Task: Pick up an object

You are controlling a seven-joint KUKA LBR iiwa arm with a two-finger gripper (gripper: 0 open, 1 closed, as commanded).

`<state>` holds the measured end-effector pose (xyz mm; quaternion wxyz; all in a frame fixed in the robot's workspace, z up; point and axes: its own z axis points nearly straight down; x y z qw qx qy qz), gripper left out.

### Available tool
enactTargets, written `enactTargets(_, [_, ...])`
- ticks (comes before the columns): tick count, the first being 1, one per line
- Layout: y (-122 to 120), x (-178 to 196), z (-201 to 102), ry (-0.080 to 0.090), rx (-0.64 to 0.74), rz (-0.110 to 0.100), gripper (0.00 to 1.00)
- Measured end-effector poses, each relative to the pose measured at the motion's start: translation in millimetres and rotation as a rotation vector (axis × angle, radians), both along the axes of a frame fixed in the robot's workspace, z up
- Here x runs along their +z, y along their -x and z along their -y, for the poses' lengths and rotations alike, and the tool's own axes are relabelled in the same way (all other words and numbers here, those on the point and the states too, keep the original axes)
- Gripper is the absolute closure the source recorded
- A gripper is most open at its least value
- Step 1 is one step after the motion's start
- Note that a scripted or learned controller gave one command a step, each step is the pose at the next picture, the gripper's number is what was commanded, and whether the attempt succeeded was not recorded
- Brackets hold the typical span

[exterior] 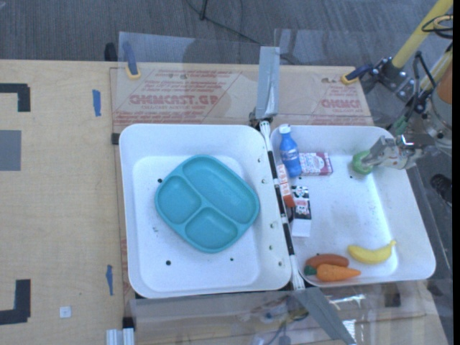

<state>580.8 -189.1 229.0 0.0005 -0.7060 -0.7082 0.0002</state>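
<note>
white plastic, two shallow bins side by side on the wooden bench (57, 214). the left bin (136, 149) carries a teal divided plate (207, 203), tilted a little and sitting near the bin's middle, three compartments showing. the right bin (410, 221) carries the loose things: a blue bottle (290, 153) with a white cap near the far left corner, lying along the left wall; a small pink and white carton (315, 164) just beside it toward the middle; a small card or packet with black and white print (301, 205) against the left wall, further toward the near side. in the near left corner lie a carrot (337, 272) and, touching its far side, a reddish brown sausage-like piece (327, 260). a banana (372, 252) lies near the near edge, apart from the carrot, closer to the right wall.

the gripper (374, 158) hangs at the far right corner of the right bin, reaching in from the right edge, and a round green object (360, 164) sits right at its tip, low over the bin floor. it looks pinched on that green object, the grey finger lying against its upper side, though the contact is small and hard to read clearly. the green object sits near the far wall, well apart from the banana and from the carton
</note>
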Motion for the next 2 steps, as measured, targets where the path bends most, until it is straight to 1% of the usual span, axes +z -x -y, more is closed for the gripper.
enactTargets(1, [-28.6,-133.4,-7.9,0.002,0.098,0.004,0.0])
enactTargets(2, [-75.7,-144.3,12.0,-0.019,0.105,-0.059,0.0])
